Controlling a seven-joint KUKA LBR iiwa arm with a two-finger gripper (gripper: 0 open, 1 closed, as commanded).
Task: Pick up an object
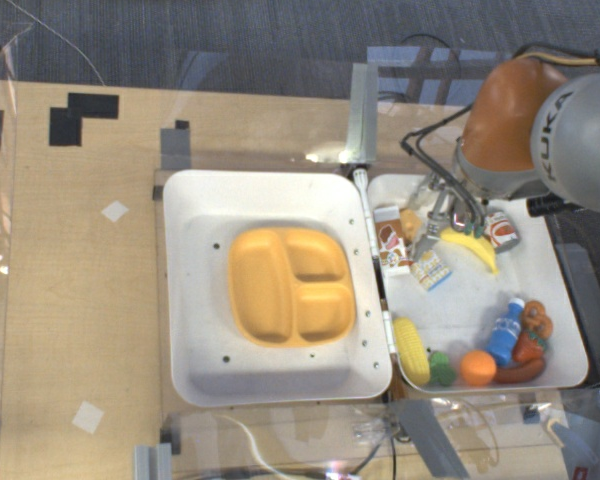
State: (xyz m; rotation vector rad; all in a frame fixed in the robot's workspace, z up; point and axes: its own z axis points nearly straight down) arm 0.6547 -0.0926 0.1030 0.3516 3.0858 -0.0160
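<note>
My gripper (433, 228) hangs low over the far part of the right bin (570, 298), reaching in from the upper right. Its tip is just left of a yellow banana (474, 248) and above a small blue-and-white card (431, 270). A red-and-white box (392, 246) and a tan lump (410, 223) lie to its left. A red-labelled can (501, 232) sits behind the banana. I see nothing lifted off the bin floor.
Along the right bin's near edge lie a corn cob (410, 349), a green piece (441, 368), an orange (477, 367), a blue bottle (506, 333) and red items (532, 336). The left bin (190, 268) holds a yellow divided tray (290, 286).
</note>
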